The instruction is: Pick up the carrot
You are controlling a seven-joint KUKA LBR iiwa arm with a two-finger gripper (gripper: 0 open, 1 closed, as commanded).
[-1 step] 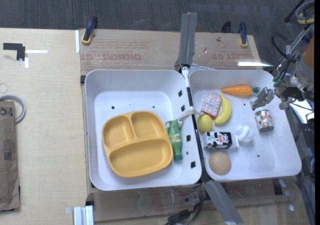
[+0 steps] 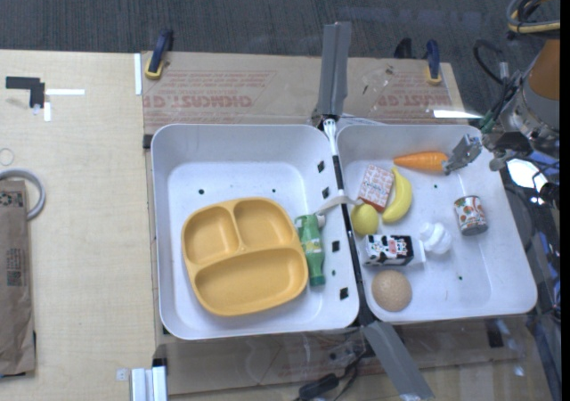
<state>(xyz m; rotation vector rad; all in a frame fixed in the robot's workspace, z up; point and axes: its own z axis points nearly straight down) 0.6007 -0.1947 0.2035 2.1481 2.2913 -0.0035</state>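
The orange carrot [image 2: 420, 159] lies on its side near the back wall of the right bin [image 2: 499, 288], pointing left to right. My gripper [image 2: 461, 155] hangs at the carrot's right end, close to its tip or touching it; I cannot tell which. The grey arm with its orange band reaches in from the right edge. Nothing is lifted off the bin floor.
Close to the carrot lie a red-and-white packet [image 2: 376, 186], a banana [image 2: 402, 197] and a lemon [image 2: 365, 218]. A can [image 2: 469, 214], a white lump [image 2: 434, 237], a cow-print carton [image 2: 388, 250] and a brown ball [image 2: 391, 290] sit further forward. The left bin holds a yellow divided plate [image 2: 245, 255] and a green bottle [image 2: 312, 248].
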